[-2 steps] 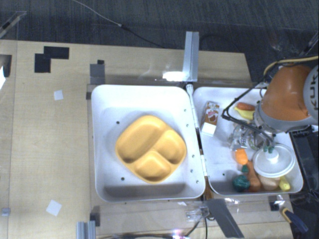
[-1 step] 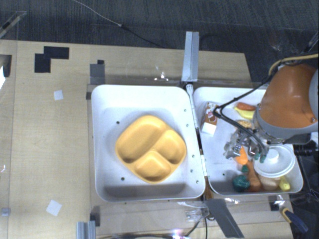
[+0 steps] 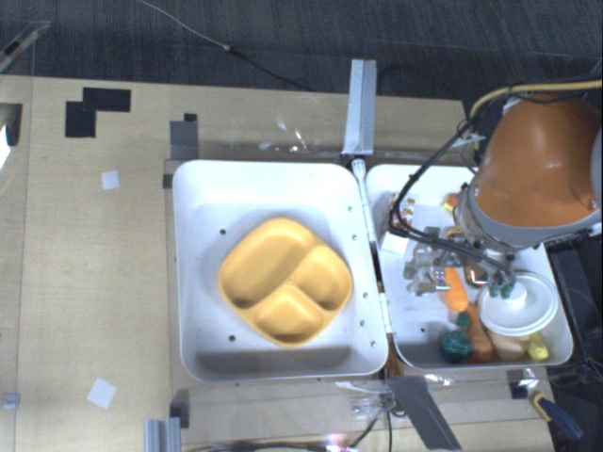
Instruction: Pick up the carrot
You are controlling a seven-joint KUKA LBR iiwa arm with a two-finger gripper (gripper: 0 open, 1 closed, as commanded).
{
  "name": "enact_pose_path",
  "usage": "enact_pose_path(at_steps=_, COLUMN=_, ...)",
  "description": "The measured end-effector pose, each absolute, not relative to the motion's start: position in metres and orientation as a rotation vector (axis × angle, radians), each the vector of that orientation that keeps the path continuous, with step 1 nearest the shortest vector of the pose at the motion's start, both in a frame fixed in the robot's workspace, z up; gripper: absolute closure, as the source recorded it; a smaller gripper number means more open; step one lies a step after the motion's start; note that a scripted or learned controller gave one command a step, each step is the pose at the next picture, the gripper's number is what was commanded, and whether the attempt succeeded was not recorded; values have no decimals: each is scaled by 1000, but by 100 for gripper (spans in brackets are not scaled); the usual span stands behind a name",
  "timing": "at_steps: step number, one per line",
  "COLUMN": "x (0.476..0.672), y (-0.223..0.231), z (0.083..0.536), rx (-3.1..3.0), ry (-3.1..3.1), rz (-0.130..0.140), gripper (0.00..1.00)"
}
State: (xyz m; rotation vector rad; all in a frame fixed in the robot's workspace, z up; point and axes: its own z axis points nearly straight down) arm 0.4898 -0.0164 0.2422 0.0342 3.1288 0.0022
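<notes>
Two shallow white bins are seen side by side on the desk (image 3: 85,281). In the left bin (image 3: 198,205) a yellow divided plate (image 3: 285,279) with three compartments is set near the middle. The right bin (image 3: 405,342) is largely covered by the arm (image 3: 542,168), whose orange band fills the upper right part of the bin. The tool (image 3: 452,269) is lowered into the right bin, its metal parts lying just above the carrot (image 3: 457,290); whether it is wide or narrow cannot be told, since the fingertips are lost in the clutter. The carrot (a short orange piece, lying roughly upright in the view) is found in the middle of the right bin, just left of a white round dish (image 3: 516,309). A dark green object (image 3: 456,346) is placed below the carrot near the bin's front wall, and a small yellow item (image 3: 538,351) is seen in the front right corner.
</notes>
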Motion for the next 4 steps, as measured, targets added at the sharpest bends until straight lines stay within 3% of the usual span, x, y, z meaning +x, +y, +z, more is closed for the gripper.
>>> enact_pose_path(at_steps=1, x=489, y=-54, z=216, rx=-331, ry=3116, rz=-1, gripper=100)
enact_pose_path(at_steps=2, x=496, y=-109, z=97, rx=-613, ry=3072, rz=-4, gripper=100)
enact_pose_path(at_steps=3, x=516, y=-43, z=223, rx=-765, ry=3027, rz=-6, gripper=100)
enact_pose_path(at_steps=4, x=501, y=-99, z=151, rx=-1133, ry=2924, rz=-2, gripper=100)
